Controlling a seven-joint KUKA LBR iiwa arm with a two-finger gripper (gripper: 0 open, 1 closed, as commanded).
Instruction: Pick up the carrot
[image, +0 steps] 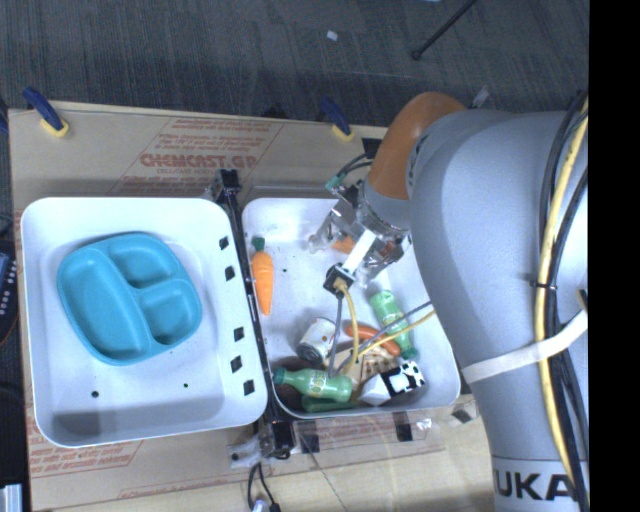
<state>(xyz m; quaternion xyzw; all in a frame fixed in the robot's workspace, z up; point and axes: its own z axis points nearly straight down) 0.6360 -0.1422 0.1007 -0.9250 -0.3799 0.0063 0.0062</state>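
Seemingly carrot (262, 279) left of claw (341, 280), apart.

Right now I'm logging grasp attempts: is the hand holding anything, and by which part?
Nothing shows in the hand. The carrot lies apart from it, by the left wall of the right bin.

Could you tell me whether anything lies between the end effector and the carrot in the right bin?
Nothing visible does. The carrot lies alone by the right bin's left wall, and the end effector is to its right over bare bin floor. The clutter, including a green bottle, sits nearer the front.
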